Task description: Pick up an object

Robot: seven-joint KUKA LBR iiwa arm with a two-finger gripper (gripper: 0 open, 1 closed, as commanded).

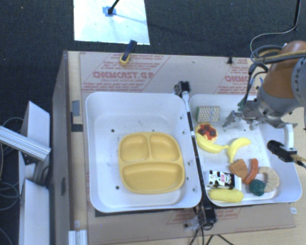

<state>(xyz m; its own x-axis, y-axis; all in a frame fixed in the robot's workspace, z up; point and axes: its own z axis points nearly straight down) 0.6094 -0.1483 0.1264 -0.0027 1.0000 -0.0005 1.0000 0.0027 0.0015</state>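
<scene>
My gripper (241, 121) hangs over the back of the right bin (290, 185), its two fingers spread open with nothing between them. Just below it lies a small yellow banana (238, 147). To its left sit a beige waffle block (208, 113) and a red and black piece (208, 131), with a longer banana (209, 146) under those. Toward the front of the bin are an orange toast piece (239, 167), a red sausage (252, 170), a green piece (257, 187), a beige ring (270, 176), a cow-patterned carton (220, 179) and a corn cob (225, 195).
The left bin (102, 137) holds a yellow divided plate (151, 162). A ridge between the bins (191, 137) separates them. The arm comes in from the right, above the right bin's back corner.
</scene>
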